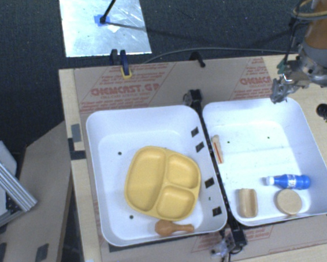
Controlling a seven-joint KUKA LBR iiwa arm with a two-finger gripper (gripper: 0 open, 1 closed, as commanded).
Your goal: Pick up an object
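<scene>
The blue bottle (289,182) lies on its side in the right bin (310,141), near its front, with a tan round disc (289,201) just beside it and a tan block (247,202) to the left. The gripper (279,92) (held apart from every object) hangs over that bin's far right corner, arm (319,35) angling in from the right; finger state cannot be told.

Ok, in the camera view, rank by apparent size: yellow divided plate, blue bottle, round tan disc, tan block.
1. yellow divided plate
2. blue bottle
3. round tan disc and tan block: too alike to rank.
</scene>
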